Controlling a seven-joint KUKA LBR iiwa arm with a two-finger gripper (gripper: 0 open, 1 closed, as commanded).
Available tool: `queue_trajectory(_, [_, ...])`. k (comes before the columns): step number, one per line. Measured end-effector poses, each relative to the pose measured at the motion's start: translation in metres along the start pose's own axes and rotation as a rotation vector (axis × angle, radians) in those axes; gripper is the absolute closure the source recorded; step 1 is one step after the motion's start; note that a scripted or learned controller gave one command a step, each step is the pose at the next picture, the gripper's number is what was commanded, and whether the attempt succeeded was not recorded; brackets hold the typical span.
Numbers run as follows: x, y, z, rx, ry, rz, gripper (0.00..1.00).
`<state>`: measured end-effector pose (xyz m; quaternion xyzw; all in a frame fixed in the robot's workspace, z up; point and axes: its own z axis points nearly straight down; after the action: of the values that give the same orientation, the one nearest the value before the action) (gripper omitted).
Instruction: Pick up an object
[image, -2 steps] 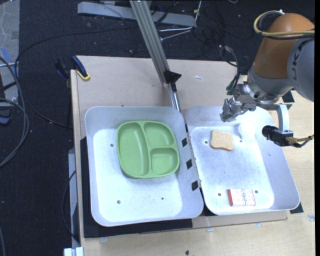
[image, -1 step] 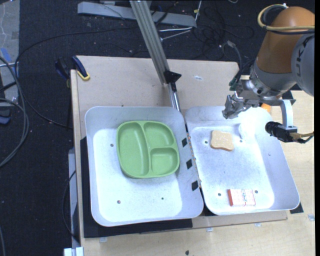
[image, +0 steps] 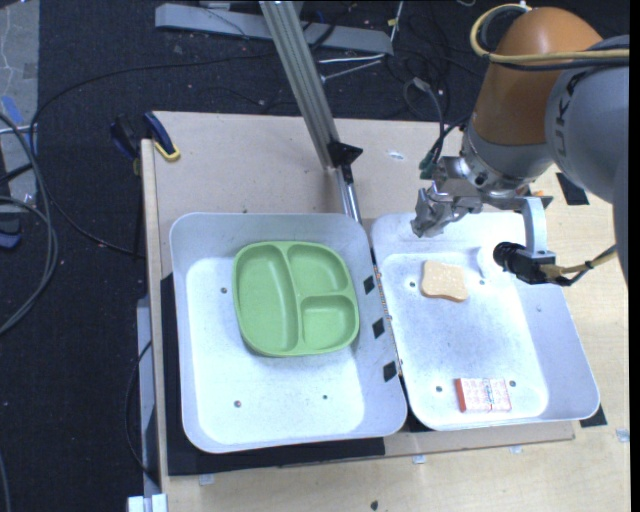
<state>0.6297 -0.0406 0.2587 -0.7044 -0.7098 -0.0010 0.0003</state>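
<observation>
Arm (image: 545, 95): grey with orange band, reached in from the right edge of the view, wrist above the far end of the right bin.
Claw (image: 432, 222): hung over the far left corner of the right bin (image: 560, 340), pointed down. Finger state: could not be determined from the view. Nothing seen between the fingers.
Bread slice (image: 444, 281): tan, lay flat on the floor of the right bin, in its far half, just near-side of the claw, apart from it.
Red-and-white packet (image: 484, 394): lay flat near the front edge of the right bin, well apart from the bread slice.
Left bin (image: 210, 400): sat beside the right bin, edges overlapping along the middle.
Green plate (image: 296, 298): three compartments, rested in the left bin, towards its far right part, near the right bin.
Tabletop (image: 250, 160): light wood, carried both bins.
Metal pole (image: 310, 90): slanted across the tabletop beyond the left bin.
</observation>
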Motion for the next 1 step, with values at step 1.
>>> queue_trajectory(1, [0.0590,-0.0011,0.0119,0.002,0.000,-0.001,1.00])
